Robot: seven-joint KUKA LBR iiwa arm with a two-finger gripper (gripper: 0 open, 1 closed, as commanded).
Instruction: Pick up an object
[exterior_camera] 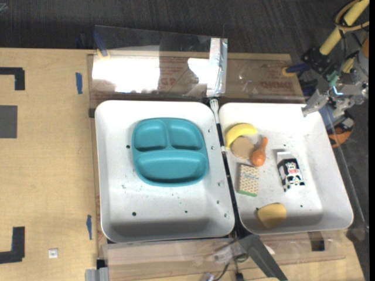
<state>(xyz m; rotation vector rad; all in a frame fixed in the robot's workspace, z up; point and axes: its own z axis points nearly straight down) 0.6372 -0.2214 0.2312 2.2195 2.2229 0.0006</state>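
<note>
The right bin [334, 174] holds several objects. A yellow banana [240, 132] lies at its far left, touching a round tan piece [241, 148] and an orange carrot [258, 151]. Below them lies a patterned card [249, 180]. A white packet with black print [290, 171] rests in the middle. A yellow-brown lump [271, 213] sits near the front wall. My gripper [319, 101] hangs over the bin's far right corner, apart from all of them, with nothing seen in it.
In the left bin [111, 157] lies a teal divided plate [170, 150]. A clear plastic sheet [158, 69] stands behind the bins. Cables and the arm's wrist [345, 57] crowd the far right.
</note>
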